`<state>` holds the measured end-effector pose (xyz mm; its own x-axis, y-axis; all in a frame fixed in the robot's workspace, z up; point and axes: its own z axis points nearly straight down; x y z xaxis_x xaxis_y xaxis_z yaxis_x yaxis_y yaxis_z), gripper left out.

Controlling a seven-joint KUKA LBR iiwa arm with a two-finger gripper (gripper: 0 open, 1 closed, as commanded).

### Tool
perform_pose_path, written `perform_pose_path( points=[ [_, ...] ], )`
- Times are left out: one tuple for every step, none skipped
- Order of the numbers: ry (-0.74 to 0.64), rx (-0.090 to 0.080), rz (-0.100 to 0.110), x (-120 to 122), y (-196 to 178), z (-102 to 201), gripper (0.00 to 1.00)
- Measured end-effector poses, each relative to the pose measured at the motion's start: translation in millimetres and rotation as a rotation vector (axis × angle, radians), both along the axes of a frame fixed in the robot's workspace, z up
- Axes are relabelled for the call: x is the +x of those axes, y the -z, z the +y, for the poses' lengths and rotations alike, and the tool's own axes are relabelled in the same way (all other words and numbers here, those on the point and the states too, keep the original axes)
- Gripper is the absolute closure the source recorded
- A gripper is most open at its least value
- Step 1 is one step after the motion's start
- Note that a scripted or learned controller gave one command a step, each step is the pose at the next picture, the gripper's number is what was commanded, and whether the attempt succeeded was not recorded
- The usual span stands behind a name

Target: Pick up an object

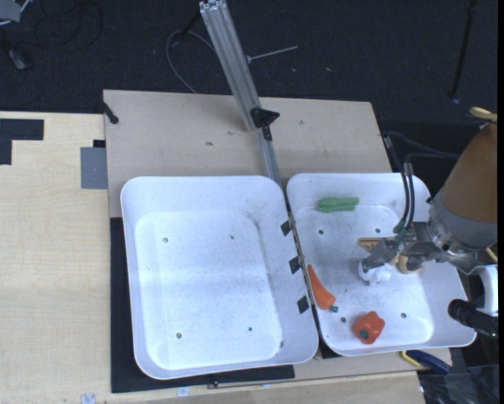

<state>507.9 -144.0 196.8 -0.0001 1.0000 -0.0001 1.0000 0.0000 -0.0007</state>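
No readable text, label, brand, number or sign anywhere — not on the left bin, the right bin, the bench board or the arm. Black clips along the seam between the bins blank as well — too small and blurred for any marking.

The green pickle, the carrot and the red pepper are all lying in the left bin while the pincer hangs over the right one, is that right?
Not quite. The camera view shows the green pickle, the carrot and the red pepper all lying in the right bin, not the left bin. The rest holds: the pincer hangs over the right bin.
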Motion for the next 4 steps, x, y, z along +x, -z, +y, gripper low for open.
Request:
perform_pose_path(
  points=[
    [0.0, 0.0, 0.001, 0, -10, 0, 1.0],
    [0.073, 0.0, 0.001, 4, 3, -14, 1.0],
    [-0.001, 0.0, -0.002, -13, 110, 16, 1.0],
    [-0.01, 0.003, -0.009, 88, 6, 133, 1.0]
  ],
)
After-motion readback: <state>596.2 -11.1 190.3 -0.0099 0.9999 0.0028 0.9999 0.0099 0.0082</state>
